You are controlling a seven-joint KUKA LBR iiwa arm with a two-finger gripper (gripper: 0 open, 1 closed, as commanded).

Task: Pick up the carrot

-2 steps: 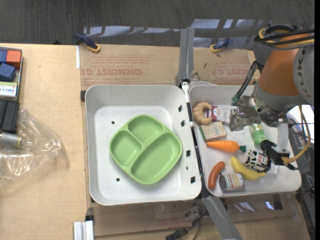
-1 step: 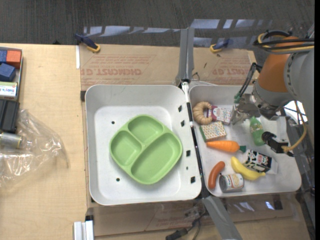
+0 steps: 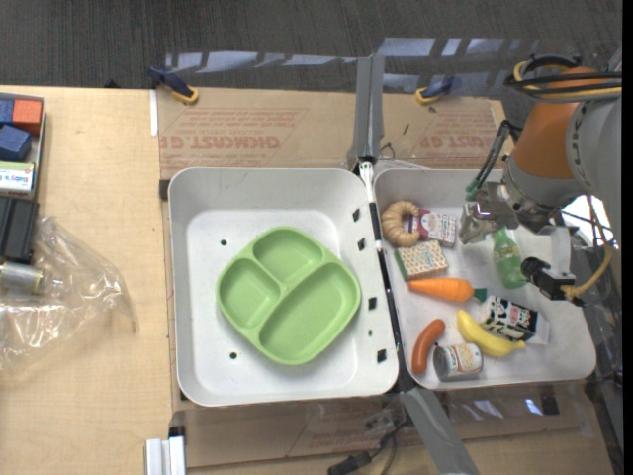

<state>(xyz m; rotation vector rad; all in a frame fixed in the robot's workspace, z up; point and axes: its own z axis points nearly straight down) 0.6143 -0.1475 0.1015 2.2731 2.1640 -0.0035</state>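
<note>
You've got the carrot lying on its side near the middle of the right bin, orange tip pointing frame-left, green stub frame-right; nothing sits on it, so the top is free for a pinch from above; the small patterned box sits just above it and the banana just below-right, so you'd want the fingers to close across the narrow width, not along it.

The gripper hangs at the upper part of the right bin, above and right of the carrot, apart from it; you can't tell whether its fingers are spread or pressed together, the metal end is too small and cluttered; nothing shows between them; the green bottle lies just beside it.

Judgement: approach stage, the carrot isn't lifted; the next move likely needs a shift down-left in frame, then a descent.

The left bin holds the green divided plate, likely just sitting there, no part in this pick; the sausage and can crowd the lower part of the right bin.
</note>
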